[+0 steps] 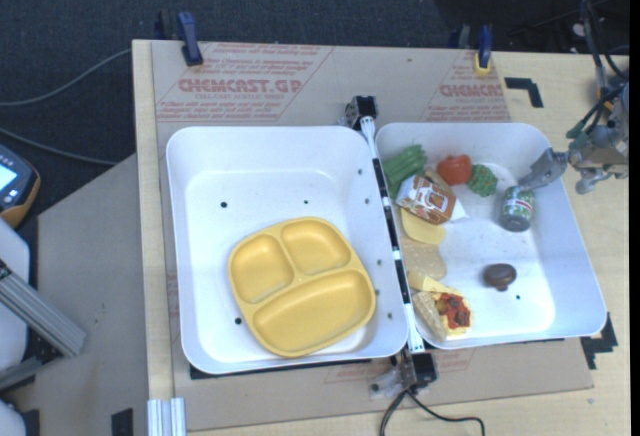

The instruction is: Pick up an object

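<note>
The right bin (560,254) holds several small items. Among them are a green pepper-like piece (405,164), a red tomato (455,169), a green leafy piece (483,180), a snack packet (430,198) and a pale yellow slice (423,228). There are also a small can (516,210), a brown lump (499,275) and a pizza slice (448,310). My gripper (547,167) reaches in over the bin's upper right rim. It sits just above and right of the can, and nothing is visibly held in it.
The left bin (200,174) holds a yellow three-compartment plate (300,284). A black clip (362,110) sits where the bins meet at the back. Blue clamps (187,32) hold the board. Cables and arm parts crowd the right edge.
</note>
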